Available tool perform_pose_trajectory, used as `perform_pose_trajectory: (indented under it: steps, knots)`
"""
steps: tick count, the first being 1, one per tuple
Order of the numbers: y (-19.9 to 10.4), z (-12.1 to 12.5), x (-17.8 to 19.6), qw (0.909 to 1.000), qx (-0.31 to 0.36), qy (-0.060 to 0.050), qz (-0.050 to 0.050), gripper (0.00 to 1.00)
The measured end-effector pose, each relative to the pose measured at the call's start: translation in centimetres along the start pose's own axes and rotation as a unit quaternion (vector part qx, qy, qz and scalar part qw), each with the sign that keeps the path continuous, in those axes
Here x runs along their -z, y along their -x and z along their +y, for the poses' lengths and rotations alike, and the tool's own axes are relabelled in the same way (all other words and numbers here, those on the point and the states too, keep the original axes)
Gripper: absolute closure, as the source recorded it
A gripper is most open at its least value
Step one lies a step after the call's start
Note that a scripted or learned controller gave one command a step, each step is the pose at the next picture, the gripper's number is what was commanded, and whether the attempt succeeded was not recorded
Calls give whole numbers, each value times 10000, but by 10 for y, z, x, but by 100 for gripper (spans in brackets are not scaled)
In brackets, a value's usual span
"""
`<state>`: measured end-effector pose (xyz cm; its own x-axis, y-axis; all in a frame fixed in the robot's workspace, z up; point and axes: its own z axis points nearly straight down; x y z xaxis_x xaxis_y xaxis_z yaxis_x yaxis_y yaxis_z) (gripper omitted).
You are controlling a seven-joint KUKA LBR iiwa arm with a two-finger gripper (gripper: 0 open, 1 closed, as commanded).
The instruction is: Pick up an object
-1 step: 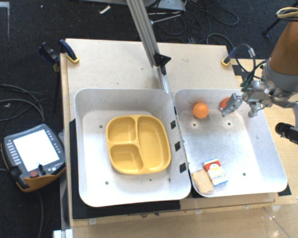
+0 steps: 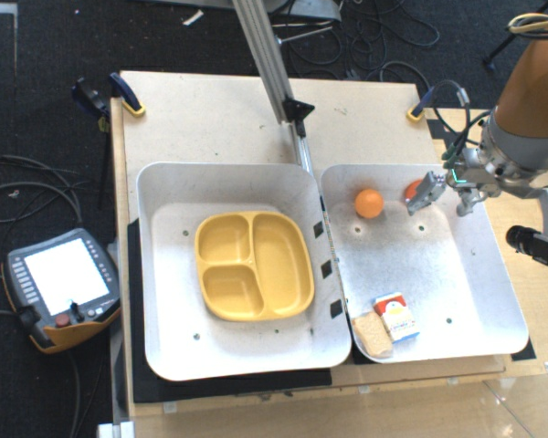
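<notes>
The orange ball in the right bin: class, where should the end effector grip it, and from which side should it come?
Grip the orange ball across its widest middle, coming straight down from above. It is round, so no side grips better than another, and it sits on open bin floor with free space around it for the fingers. The end effector is just to its right, near a small red object.
</notes>
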<state>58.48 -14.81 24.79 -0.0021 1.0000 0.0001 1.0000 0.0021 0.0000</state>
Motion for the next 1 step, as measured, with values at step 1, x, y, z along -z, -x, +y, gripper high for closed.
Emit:
perform_pose_trajectory:
  steps: [1]
  knots:
    - [0, -2, -64, 10000, -13, -32, 3, 0]
